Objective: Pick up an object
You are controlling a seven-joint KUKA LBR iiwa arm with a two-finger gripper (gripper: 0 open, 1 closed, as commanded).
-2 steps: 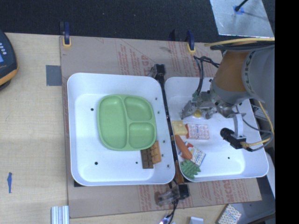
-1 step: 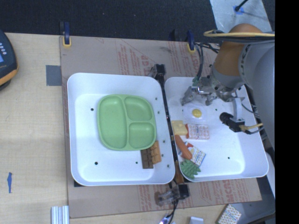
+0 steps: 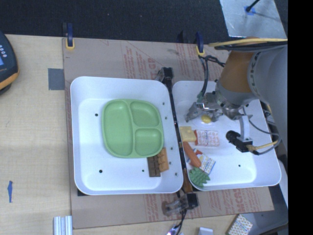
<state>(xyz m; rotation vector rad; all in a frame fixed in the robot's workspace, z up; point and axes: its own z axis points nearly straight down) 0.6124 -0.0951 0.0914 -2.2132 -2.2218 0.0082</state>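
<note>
Green leaf-shaped toy (image 3: 198, 176) lies at the near left corner of the right bin (image 3: 264, 173), touching a small printed packet (image 3: 207, 164). Just beyond them an orange carrot (image 3: 191, 153) lies along the bin's left wall, then a yellow block (image 3: 188, 134) beside a white printed pad (image 3: 209, 138). In the left bin (image 3: 88, 175), a brown waffle piece (image 3: 158, 164) sits at the near right edge of a green divided plate (image 3: 132, 128). Farther back in the right bin, the claw (image 3: 206, 110) hangs low over a small yellow object (image 3: 207, 116); whether it is clenched or released I cannot tell. The grey arm (image 3: 264, 77) reaches in from the right above the desk (image 3: 34, 131).
</note>
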